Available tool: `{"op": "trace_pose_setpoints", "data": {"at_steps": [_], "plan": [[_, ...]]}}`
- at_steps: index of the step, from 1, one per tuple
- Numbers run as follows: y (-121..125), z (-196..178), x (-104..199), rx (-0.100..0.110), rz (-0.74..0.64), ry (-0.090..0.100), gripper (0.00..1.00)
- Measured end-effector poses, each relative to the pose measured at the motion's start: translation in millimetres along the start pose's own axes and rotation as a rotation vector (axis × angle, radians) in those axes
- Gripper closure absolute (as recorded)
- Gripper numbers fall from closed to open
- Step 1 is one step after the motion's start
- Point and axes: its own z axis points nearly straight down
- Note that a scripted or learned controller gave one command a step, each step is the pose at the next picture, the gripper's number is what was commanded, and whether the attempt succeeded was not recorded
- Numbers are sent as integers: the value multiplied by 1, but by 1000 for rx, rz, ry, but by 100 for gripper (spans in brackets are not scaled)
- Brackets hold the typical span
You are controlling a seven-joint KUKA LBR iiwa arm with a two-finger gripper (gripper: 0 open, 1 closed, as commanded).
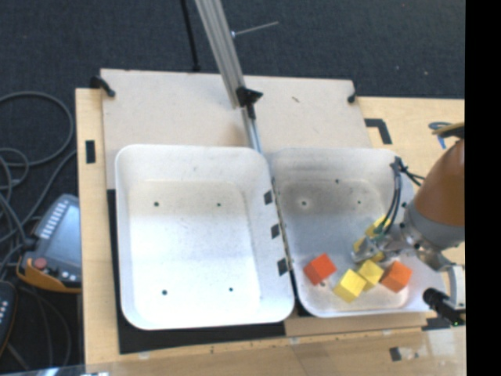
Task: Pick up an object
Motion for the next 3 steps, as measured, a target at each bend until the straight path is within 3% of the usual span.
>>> {"op": "trace_pose_setpoints", "data": {"at_steps": [1,2,3], "plan": [[-2,5,47,-15,-7,-12,100],[11,-92,118,0,-16,5,100],[14,-122,228,8,-18,8,100]]}}
